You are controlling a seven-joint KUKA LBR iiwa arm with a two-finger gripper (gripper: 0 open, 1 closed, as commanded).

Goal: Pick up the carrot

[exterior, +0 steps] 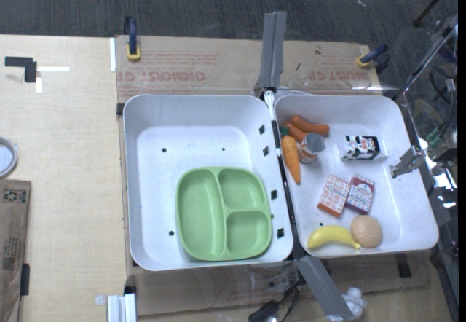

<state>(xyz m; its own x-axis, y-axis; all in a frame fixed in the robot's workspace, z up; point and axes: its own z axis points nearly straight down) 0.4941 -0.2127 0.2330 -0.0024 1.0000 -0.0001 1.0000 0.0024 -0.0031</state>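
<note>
Orange carrot point(291, 159) lies in the right bin point(408, 244), upper-left part, running lengthwise right along that bin's left wall, green end toward the top of the frame.

Camera view, risks first:
- Small can point(312, 147) sits touching or nearly touching the carrot's right side. We judge a descent w/ little clearance could knock the can or pinch it instead.
- Bin wall is just beside the carrot on the left, so one side of the grasp may land on the rim or wall and stall or slip off.
- A second orange-red piece point(311, 126) lies just above the can and looks similar. The program could target the wrong one.
- Carrot is tapered and smooth, prob. rolls or squirts out if gripped near the thin lower end.

Gripper point(400, 167) shows as a metal tip at the right bin's right edge, mid-frame. Too blurred: we can't tell if it's apart or together. Nothing visibly held. Carrot is well apart from it, across the bin to the left, w/ a black-and-white carton point(362, 147) between them.
</note>
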